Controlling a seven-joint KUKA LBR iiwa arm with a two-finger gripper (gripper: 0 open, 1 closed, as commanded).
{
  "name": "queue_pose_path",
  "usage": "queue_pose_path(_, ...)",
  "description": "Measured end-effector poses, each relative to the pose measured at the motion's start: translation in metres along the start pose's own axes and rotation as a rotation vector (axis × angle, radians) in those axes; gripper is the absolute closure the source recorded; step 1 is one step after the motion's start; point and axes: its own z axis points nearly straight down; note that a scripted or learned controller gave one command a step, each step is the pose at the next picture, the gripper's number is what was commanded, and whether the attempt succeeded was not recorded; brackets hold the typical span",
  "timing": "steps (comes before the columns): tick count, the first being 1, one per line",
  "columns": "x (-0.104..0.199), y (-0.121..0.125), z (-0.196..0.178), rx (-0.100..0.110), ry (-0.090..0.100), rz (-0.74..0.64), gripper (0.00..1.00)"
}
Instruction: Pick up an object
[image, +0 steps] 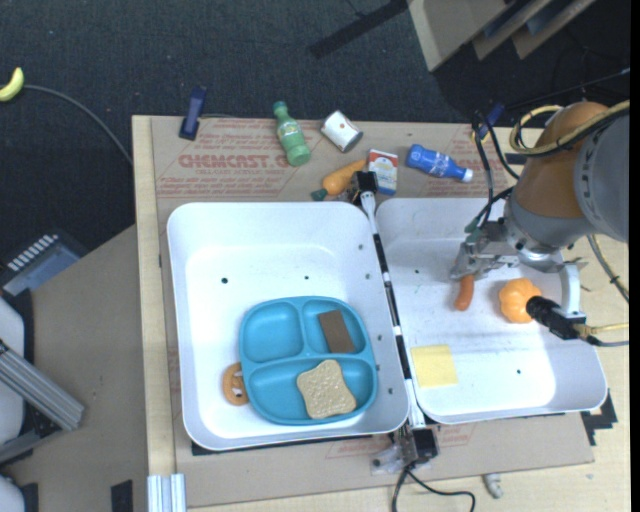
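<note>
The gripper (472, 268) hangs low in the right bin (560, 395), at about ten o'clock from that bin's middle, with the grey arm (560, 190) reaching in from three o'clock. Just below its metal fingertips, at six o'clock from them, lies a small hot dog sausage (463, 293), orange-red and nearly upright in the view; its top end sits right at the tips, but whether it is between them or merely under them cannot be told from this angle, and how far the jaws stand apart cannot be told either. At three o'clock from the sausage rests an orange fruit (517, 299), and at five o'clock from it, toward the bin's near edge, a flat yellow square (434, 366) like a cheese slice. The left bin (200, 300) bears a blue divided tray (270, 335) with a slice of bread (325, 389) and a brown block (334, 331) in its compartments, and a small pretzel (234, 384) at the tray's eight o'clock. As a judgement, the approach looks done and the sausage is the likely target; a sure grasp and the lift are not yet shown.
</note>
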Motion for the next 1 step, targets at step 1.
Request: queue_pose_path(1,0.0723,0.0614,-0.0918,-0.005,0.001,-0.002,1.0)
